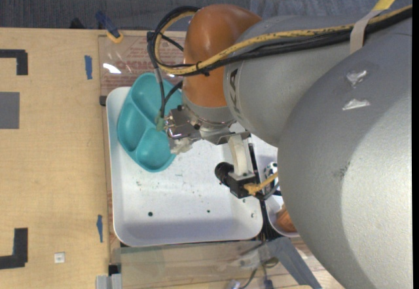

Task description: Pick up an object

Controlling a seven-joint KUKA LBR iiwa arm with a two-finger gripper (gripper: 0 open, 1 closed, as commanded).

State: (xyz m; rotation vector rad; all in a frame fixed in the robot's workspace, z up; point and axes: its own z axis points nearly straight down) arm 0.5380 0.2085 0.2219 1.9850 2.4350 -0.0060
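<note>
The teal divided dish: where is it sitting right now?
The teal divided dish lies in the upper-left corner of the left white bin, tilted against its left wall, right beside the gripper.

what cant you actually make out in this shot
- Gripper: in the camera view it sits at the teal divided dish, but the wrist covers it, so open or shut is unclear.
- Teal divided dish: its right side is hidden under the orange band and cables.
- Right-hand bin: mostly covered by the grey arm; an orange-brown thing peeks out, unidentifiable.
- Dark specks on the left bin floor: too small to identify.
</note>
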